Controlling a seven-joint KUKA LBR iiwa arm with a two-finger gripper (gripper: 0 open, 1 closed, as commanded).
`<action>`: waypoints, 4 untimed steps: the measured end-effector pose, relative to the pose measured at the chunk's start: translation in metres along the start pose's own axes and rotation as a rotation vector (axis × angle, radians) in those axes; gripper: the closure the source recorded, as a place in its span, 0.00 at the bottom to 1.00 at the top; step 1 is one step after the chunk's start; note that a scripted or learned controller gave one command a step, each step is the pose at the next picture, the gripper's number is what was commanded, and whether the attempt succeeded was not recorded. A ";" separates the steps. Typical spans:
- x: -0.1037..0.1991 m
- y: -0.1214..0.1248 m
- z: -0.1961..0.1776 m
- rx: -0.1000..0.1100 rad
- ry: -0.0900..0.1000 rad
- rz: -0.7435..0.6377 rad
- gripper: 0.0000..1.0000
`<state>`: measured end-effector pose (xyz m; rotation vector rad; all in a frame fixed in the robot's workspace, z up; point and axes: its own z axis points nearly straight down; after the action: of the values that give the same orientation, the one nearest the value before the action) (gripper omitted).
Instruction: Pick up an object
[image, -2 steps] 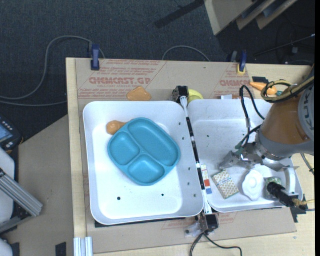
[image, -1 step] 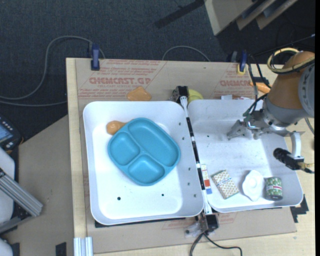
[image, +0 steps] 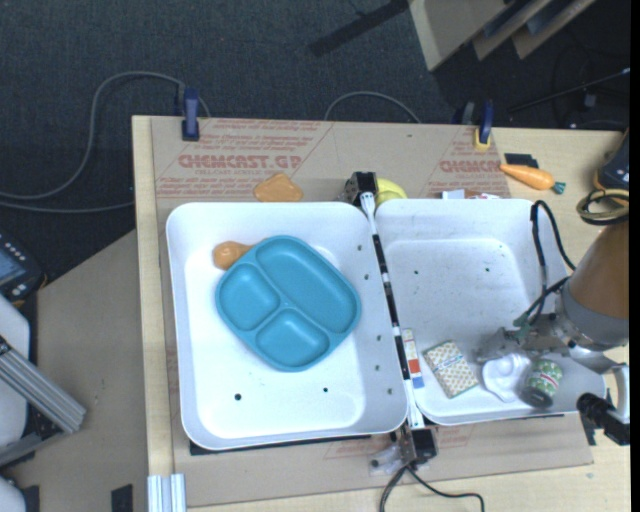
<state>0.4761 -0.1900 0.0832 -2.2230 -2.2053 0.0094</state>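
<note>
A small round green-and-white patterned container (image: 545, 381), perhaps a can or jar, lies in the right white plastic bin's (image: 450, 260) lower right corner. It looks rigid, light and likely to roll, so a grip across its middle seems safest. Touching it sits one white crumpled piece (image: 500, 374), probably soft. Nearby lies one flat speckled tan packet (image: 451, 367), thin and hard to pinch. The grey arm's gripper (image: 527, 345) hovers over these; whether it is open or closed cannot be told. The left white bin (image: 200, 330) holds one blue three-compartment plastic tray (image: 288, 301) and one small orange lump (image: 229, 254).
</note>
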 end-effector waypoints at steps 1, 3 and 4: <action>-0.021 0.121 -0.116 -0.032 -0.012 -0.013 0.00; 0.000 0.122 -0.091 -0.023 -0.008 -0.010 0.00; 0.003 0.013 0.003 0.001 0.002 -0.003 0.00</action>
<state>0.4889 -0.1866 0.0800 -2.2188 -2.2070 0.0079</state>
